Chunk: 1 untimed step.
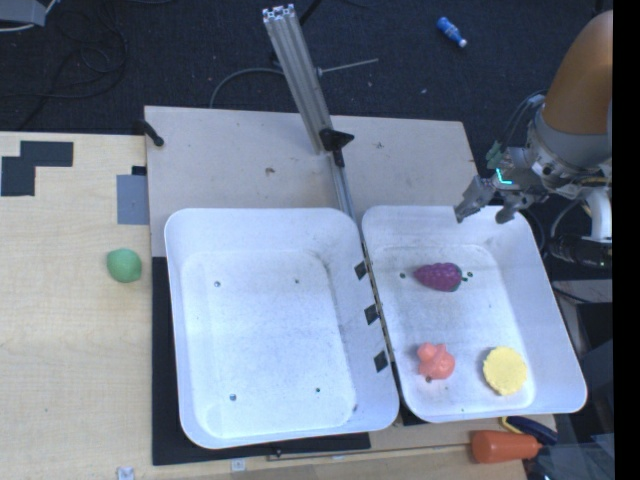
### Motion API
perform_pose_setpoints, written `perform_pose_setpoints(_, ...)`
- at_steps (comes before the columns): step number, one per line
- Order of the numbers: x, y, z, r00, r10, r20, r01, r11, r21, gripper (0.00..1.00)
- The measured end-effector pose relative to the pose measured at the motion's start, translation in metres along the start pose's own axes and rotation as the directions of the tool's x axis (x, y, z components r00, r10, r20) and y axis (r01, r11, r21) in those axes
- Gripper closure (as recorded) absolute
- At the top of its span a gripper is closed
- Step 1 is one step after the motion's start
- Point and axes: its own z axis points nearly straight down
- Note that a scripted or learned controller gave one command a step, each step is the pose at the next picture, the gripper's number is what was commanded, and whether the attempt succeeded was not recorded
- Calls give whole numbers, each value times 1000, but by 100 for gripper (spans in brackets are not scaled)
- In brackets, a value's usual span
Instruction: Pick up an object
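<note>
Fingers of the gripper [487, 208] are seen spread apart with nothing between them, poised over the far rim of the right bin [560, 318]. Three objects are contained in that bin: a purple object [438, 276], a pink object [435, 361] and a yellow object [505, 369]. A green ball [124, 265] is seen on the counter [60, 348], left of the left bin [190, 258].

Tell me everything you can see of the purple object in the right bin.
The purple object is a small, lumpy, dull magenta piece, shaped like a bunch of grapes, with a dark stub at its right end. It lies on its side on the floor of the right bin, in the far half, apart from the other items. The gripper is beyond it, not touching.
</note>
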Motion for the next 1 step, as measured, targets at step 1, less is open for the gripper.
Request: perform_pose_setpoints(1,0,0,0,1000,0,0,0,1000,0,0)
